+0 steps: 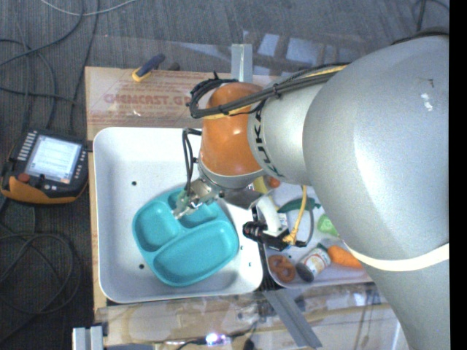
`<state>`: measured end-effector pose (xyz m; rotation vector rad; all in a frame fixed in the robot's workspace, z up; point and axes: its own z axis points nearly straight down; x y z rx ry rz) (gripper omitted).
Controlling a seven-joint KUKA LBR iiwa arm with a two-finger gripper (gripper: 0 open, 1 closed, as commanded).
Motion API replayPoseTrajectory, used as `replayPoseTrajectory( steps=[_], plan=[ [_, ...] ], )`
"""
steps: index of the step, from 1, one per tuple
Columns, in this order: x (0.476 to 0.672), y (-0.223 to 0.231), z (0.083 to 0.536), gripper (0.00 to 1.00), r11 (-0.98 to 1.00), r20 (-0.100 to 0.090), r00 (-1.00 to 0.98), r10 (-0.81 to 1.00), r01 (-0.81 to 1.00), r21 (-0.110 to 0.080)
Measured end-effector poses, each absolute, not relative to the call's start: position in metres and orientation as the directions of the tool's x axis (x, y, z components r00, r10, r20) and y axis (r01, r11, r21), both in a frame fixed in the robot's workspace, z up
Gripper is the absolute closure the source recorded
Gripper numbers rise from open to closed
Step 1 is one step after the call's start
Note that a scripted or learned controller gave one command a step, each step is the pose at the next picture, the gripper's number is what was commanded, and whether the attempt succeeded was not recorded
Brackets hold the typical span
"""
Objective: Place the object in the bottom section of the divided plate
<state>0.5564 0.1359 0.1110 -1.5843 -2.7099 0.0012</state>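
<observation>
A teal divided plate [186, 243] lies in the left white bin [124, 166], toward its front right. Its large section faces the front edge; two smaller sections lie behind it. My gripper [186, 203] hangs over the plate's upper right small section, low above the rim, below the orange wrist band [230, 133]. The grey arm covers most of the right side of the view. Whether anything sits between the fingers cannot be made out.
The right bin [292, 275] holds several small objects: a carrot-like orange piece [343, 256], a brown round item [283, 268], a small jar [312, 262], a green piece [326, 227]. A teach pendant [47, 166] lies on the floor left of the bench.
</observation>
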Motion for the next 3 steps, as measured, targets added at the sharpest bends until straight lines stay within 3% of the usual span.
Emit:
replayPoseTrajectory(
  steps=[1,2,3],
  plan=[
    [0.567,0.106,0.098,1.0,0.494,0.0,-0.495,0.869,0.869,0.01],
    [0.547,0.109,0.239,1.0,0.514,0.0,-0.514,0.858,0.858,-0.003],
    [0.546,0.188,0.158,1.0,0.584,0.002,-0.584,0.812,0.812,-0.007]
  ],
)
